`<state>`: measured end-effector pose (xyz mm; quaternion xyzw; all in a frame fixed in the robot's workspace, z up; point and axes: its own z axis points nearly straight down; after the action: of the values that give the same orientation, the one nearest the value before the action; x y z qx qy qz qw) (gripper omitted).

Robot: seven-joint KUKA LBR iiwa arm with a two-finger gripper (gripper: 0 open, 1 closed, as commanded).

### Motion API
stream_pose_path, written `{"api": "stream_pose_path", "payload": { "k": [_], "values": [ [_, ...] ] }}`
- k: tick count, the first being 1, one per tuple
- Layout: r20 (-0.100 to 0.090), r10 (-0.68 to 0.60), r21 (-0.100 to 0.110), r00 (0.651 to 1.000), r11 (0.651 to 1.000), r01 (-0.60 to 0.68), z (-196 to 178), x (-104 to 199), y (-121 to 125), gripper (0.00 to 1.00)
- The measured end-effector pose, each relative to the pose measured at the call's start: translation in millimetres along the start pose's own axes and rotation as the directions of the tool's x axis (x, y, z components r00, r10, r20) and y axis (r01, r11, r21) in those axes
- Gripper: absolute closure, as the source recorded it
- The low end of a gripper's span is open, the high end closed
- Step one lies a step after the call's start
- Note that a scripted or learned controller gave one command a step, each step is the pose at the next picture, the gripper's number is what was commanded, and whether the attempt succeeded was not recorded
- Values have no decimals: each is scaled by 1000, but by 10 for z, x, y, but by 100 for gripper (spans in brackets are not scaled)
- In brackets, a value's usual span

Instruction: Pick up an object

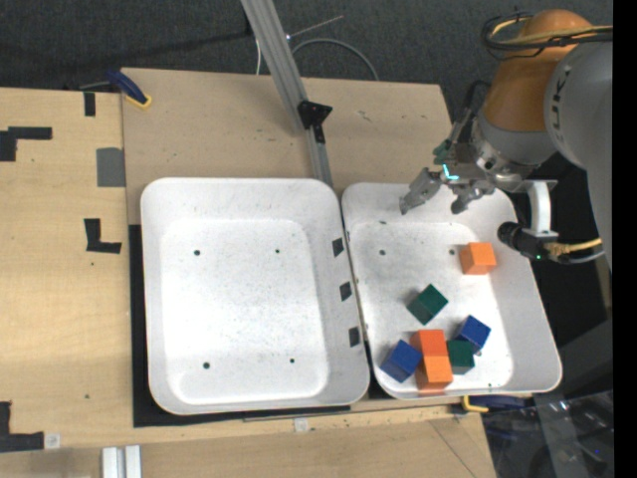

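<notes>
Gripper [438, 199] hangs over the far end of the right bin [383, 207], fingers spread apart with nothing between them. An orange cube [478, 258] lies just nearer the camera than it; further that way sit a green cube [429, 303] and a cluster of blocks [436, 355].

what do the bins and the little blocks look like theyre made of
Bins: probably moulded plastic, matte white with fine speckling, rounded corners and a raised rim. Blocks, such as the orange one and dark green one: flat, even colour with crisp edges, so painted wood or solid plastic; the view cannot settle which.
</notes>
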<state>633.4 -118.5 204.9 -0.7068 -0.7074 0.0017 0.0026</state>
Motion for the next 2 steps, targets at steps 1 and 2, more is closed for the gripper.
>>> {"api": "stream_pose_path", "payload": {
  "k": [1,2],
  "values": [
    [1,-1,-5,1000,1000,1,-30,0,11,0],
    [1,-1,1,1000,1000,1,618,22,10,0]
  ]
}}
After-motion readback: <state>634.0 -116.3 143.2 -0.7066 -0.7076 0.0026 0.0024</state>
